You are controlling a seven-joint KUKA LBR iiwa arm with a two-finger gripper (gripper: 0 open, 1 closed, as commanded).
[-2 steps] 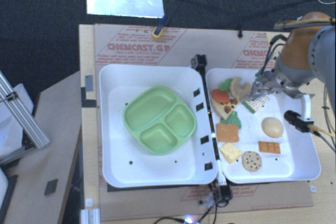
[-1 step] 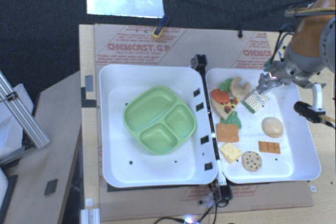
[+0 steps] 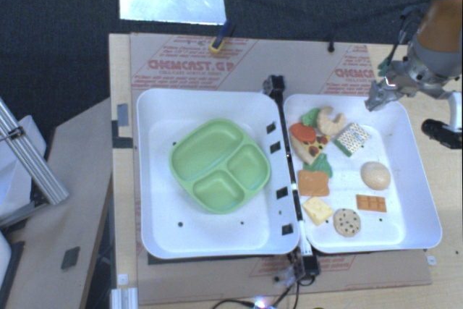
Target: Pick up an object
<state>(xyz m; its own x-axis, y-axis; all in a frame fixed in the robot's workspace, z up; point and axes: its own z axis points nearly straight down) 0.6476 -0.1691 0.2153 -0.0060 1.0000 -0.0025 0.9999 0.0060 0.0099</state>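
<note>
Tabletop with two white bins: jaws (image 3: 377, 99), state indiscernible, poised over the right bin's (image 3: 416, 155) far rim, approach stage; next, descend onto one toy food (image 3: 375, 175).

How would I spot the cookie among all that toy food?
Look in the right-hand white bin, at its near edge. The cookie lies there, right of a yellow cheese wedge and below an orange cracker. It alone is round, tan and dotted with dark chips.
</note>
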